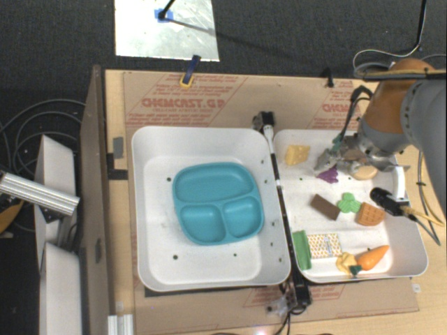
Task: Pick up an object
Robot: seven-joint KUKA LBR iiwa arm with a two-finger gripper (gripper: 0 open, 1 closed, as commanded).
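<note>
The gripper (334,160) hangs low in the right bin (419,257), right of centre, above a purple toy (328,176). I cannot tell its grip.

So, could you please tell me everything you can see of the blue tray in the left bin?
The blue tray is a turquoise, smooth, plastic-looking plate with rounded corners and a raised rim. It has three compartments: one large one across the far side and two smaller ones on the near side. It lies flat, slightly rotated, near the middle of the left bin, resting on the bin's white floor. Nothing lies in it.
</note>
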